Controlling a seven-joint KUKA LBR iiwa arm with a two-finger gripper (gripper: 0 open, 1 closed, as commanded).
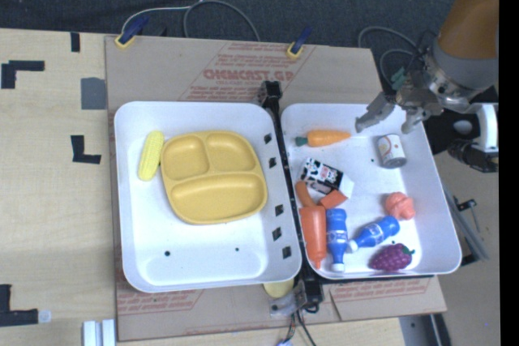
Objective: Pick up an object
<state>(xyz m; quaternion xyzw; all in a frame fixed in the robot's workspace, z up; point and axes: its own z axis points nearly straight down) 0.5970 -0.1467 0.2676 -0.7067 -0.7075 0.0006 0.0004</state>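
Dark carpet runs behind a pale wooden bench, where a cardboard sheet (243, 69) bears my two white bins side by side. At about two o'clock in the view, my gripper (392, 116) hangs over the upper edge of the right bin (444, 211), fingers spread apart with nothing between them.

Just below my fingertips, toward five o'clock of them, lies a small grey can (391, 150) on its side. At nine o'clock from the can rests an orange carrot (326, 138). Near the bin's centre sits a black-and-white carton (321, 173), with a larger carrot (314, 232) at six o'clock from it. Beside that carrot stand two blue bottles, one upright (336, 237) and one slanted (375, 233). Purple grapes (392, 258) lie at the bin's five o'clock corner, and a pink-orange lump (400, 206) just above them.

The left bin (134, 255) holds a yellow divided plate (214, 176), with a yellow corn cob (150, 155) at its nine o'clock.
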